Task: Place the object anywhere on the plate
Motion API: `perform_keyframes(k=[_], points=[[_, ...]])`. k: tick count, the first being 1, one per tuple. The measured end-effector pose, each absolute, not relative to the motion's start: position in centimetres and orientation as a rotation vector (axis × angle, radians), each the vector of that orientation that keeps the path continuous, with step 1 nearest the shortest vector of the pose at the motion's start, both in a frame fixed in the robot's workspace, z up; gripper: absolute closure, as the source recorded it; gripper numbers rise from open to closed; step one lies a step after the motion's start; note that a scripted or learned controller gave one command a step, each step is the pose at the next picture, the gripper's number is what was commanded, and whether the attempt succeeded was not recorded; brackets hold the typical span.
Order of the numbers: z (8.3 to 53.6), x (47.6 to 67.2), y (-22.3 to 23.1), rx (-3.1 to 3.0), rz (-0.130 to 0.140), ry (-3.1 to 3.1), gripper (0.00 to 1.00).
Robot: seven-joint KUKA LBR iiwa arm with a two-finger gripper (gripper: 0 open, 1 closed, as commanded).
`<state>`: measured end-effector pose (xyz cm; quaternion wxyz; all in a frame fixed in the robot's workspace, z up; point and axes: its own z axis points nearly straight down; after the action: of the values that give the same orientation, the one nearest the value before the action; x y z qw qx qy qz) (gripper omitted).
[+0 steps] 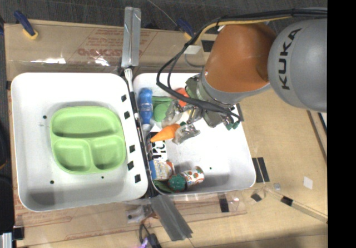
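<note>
Two shallow white bins sit side by side on the bench (278, 147), which is covered in brown cardboard. The left bin (28, 130) holds one thing: a light green plate (86, 138), smooth plastic, a rounded rectangle split into three compartments, one long one at the top and two smaller ones below. The right bin (233, 158) holds a cluster of small items crowded along its left wall: one blue bottle (145, 105) lying lengthwise, one green object (161, 111) beside it, one orange carrot-shaped piece (166, 133) tapering to a point, one small printed carton (162, 169), one dark green round piece (177, 183) and one white cup with orange spots (193, 175) lying on its side near the bottom wall. One grey arm with a glossy orange band (239, 58) reaches in from the right, black cables looping over it. Its claw (186, 127) is down in the right bin at the carrot's right end, metal parts touching or just above it; I cannot tell whether the claw is wide or narrow, or whether anything is between its tips. One grey metal bar (131, 35) stands above the gap between the bins.
</note>
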<state>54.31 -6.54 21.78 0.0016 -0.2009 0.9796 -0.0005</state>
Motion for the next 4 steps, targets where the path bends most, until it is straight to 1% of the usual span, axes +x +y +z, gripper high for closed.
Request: perform_keyframes(k=[1, 2, 3, 4], points=[[22.2, 54.2, -4.5, -1.337, -0.001, 2.838, 1.00], [19.1, 50.4, 2.2, -1.492, 0.004, 2.764, 1.00], [22.5, 58.4, 0.0, -1.716, -0.002, 2.627, 1.00], [19.2, 60.4, 9.4, -1.891, 0.005, 2.507, 1.00]])
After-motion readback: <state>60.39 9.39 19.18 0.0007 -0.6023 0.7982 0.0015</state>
